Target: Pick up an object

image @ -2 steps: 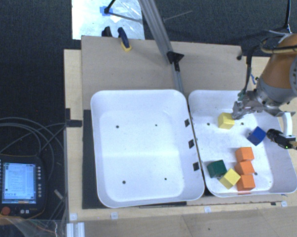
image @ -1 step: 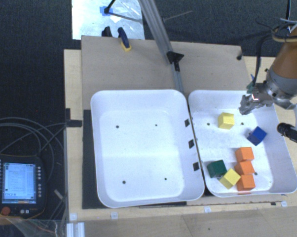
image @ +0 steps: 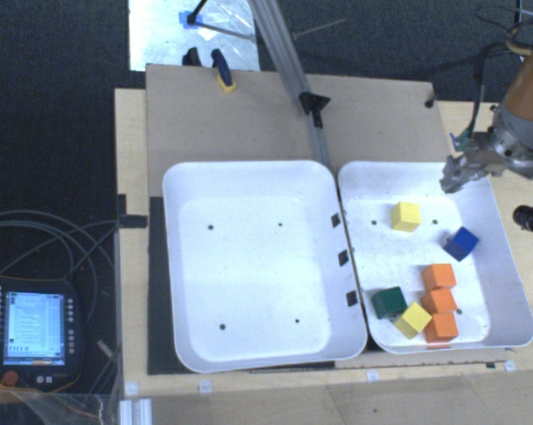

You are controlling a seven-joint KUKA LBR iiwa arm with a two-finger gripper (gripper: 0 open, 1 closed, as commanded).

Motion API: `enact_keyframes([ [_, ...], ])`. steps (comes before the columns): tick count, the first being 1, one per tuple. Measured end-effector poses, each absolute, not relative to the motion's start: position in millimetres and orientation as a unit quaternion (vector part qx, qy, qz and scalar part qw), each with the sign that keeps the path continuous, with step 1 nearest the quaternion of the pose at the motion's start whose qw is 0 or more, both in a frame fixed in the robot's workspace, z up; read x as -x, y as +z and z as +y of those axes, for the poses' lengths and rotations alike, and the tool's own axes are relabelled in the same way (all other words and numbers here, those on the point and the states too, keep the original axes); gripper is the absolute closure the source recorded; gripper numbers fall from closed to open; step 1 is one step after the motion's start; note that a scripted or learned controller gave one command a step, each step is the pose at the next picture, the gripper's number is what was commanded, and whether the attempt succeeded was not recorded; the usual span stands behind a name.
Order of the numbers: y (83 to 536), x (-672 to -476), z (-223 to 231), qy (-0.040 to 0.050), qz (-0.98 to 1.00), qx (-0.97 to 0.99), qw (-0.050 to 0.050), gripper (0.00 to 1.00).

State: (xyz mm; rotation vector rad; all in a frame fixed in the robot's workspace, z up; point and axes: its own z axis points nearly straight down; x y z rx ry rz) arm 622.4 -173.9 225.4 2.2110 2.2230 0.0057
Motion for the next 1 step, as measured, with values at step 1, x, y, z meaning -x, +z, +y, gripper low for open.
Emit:
enact_keyframes([
  [1, 240.3, -608.3, -121.8, 0.0017, 0.711, -0.704, 0.0, 1.0],
])
